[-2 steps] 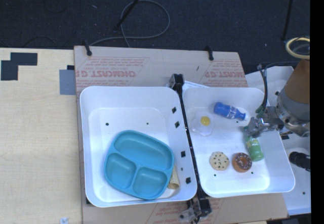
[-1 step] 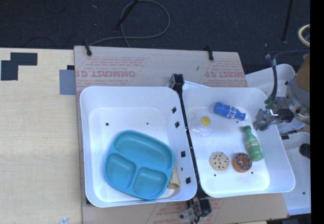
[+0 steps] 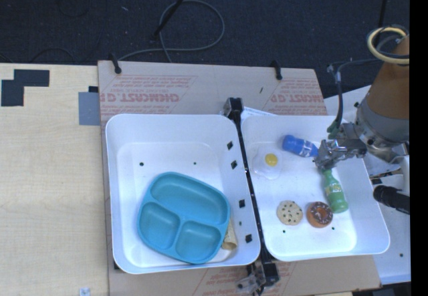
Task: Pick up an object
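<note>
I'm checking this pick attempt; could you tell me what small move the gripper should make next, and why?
Probably a short drop straight down onto the green bottle. The gripper sits right at the bottle's upper end in the right bin, with the blue bottle just to its left, so sideways motion risks a bump.

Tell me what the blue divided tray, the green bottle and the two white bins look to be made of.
Blue divided tray: likely moulded plastic, smooth with a soft sheen and rounded compartments. Green bottle: probably glossy plastic, judging by its bright highlight. Two white bins, left and right: apparently thin formed plastic, with rounded rims and an even semi-matt white.
</note>
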You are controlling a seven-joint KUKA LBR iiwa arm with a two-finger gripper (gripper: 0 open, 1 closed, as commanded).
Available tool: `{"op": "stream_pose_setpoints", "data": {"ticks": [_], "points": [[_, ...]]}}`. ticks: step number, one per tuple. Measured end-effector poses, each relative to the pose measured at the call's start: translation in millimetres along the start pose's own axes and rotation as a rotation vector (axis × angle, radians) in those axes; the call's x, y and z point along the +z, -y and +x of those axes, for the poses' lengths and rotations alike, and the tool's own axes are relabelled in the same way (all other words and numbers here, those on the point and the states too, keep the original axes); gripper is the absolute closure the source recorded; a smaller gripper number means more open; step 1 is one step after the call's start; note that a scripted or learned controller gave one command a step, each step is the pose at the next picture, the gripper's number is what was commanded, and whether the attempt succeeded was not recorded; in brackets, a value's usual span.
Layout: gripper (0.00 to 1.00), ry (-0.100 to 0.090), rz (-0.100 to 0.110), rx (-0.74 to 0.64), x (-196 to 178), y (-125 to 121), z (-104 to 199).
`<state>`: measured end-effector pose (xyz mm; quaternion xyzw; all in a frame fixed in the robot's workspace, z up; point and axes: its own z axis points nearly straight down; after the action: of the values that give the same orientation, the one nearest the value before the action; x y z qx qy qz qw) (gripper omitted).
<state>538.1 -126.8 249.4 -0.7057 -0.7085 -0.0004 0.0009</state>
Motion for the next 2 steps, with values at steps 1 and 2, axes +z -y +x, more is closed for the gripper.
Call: {"op": "stream_pose_setpoints", "data": {"ticks": [1, 2], "points": [[1.00, 0.000, 0.002, 0.000, 12, -22, 47], [1.00, -0.001, 0.004, 0.001, 22, -29, 96]]}}
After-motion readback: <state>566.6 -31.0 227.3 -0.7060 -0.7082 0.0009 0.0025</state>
